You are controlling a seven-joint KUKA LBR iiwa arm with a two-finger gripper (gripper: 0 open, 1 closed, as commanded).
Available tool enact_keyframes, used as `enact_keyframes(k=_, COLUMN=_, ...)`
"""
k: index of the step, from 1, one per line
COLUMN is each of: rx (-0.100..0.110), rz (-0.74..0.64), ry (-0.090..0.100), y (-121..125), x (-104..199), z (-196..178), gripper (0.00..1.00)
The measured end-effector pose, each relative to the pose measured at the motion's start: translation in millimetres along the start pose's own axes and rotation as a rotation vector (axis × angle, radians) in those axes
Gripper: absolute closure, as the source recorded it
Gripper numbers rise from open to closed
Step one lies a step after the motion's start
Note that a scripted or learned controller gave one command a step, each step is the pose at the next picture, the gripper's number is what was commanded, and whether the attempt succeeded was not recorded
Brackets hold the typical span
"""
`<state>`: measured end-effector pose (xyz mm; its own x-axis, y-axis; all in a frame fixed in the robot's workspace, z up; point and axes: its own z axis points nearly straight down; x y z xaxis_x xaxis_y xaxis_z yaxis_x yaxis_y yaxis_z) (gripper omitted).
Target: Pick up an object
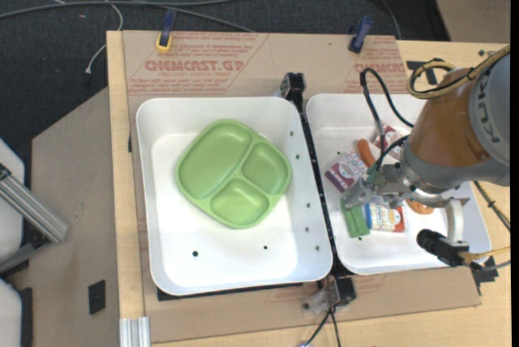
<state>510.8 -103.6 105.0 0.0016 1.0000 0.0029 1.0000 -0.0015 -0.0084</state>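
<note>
My gripper [366, 193] hangs low over the middle of the right bin [349, 252], under the grey and orange arm [454, 134]. Just beneath it and toward the front lie a small green block [355, 221] and a white packet with blue and red print [384, 217]. A purple packet [347, 171] lies just left of the gripper, and a red sausage-shaped piece [367, 151] sits behind it. An orange piece [420, 207] peeks out under the wrist. The arm hides the right part of this bin.
The left bin [162, 256] holds a light green divided plate [233, 173] near its middle. A black divider with clamps [312, 175] runs between the bins. Black cables [381, 106] loop over the right bin's back edge.
</note>
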Motion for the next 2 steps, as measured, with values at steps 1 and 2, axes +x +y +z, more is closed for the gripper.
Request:
enact_keyframes(k=1, rx=-0.009, rz=0.000, ry=-0.001, y=2, x=1, z=-14, gripper=1.00)
enact_keyframes(k=2, rx=-0.012, rz=-0.002, ry=-0.004, y=3, x=-6, z=-59, gripper=1.00)
